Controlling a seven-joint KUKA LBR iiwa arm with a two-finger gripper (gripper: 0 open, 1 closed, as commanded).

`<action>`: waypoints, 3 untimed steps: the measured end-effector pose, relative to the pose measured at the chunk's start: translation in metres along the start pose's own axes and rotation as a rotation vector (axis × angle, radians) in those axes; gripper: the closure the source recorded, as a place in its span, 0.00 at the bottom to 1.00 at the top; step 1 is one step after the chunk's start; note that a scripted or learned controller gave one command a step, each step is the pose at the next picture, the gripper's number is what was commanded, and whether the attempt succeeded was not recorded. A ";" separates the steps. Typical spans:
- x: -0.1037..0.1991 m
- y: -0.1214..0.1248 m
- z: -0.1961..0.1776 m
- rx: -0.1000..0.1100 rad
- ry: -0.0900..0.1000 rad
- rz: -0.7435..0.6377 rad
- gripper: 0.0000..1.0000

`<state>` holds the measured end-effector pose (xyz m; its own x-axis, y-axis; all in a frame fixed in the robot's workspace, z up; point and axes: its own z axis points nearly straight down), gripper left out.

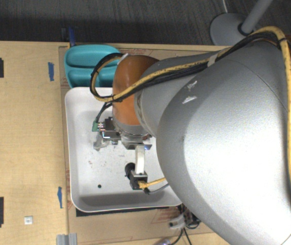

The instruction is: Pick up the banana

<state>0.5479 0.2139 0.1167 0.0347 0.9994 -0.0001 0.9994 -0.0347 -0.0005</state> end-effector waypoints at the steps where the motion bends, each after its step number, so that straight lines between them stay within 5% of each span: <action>1: -0.044 -0.041 -0.106 0.000 0.000 -0.048 0.00; 2: -0.014 -0.069 0.016 0.002 0.000 -0.114 0.00; 3: -0.003 -0.069 -0.072 0.000 0.000 0.316 0.00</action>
<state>0.4791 0.2132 0.1890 0.3431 0.9393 -0.0001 0.9393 -0.3431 -0.0008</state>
